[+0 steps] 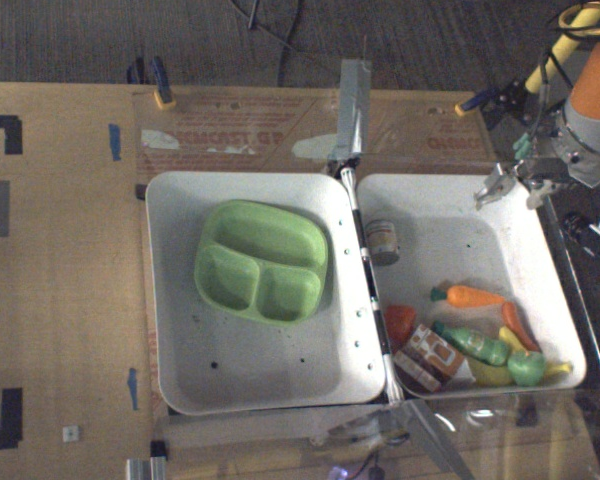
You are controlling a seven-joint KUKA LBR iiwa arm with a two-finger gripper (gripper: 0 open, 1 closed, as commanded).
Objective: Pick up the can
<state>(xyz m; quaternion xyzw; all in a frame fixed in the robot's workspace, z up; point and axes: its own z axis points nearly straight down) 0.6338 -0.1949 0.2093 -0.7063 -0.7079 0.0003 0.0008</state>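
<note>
Currently the open, empty gripper (513, 181) is hovering over the right white bin's (552, 268) far rim, needing to travel left and descend squarely onto the small grey metal can (382, 241) lying against the divider.

Free room and obstacles around the gripper (513, 190), which hangs over the far right rim of the right bin (500, 243). Below and to its left, a broad bare stretch of bin floor separates it from the can (381, 241), which stands against the divider wall; approach from that wall side is blocked. Well below the gripper, the carrot (477, 296), green bottle (475, 343) and carton (427, 358) crowd the near end.
</note>
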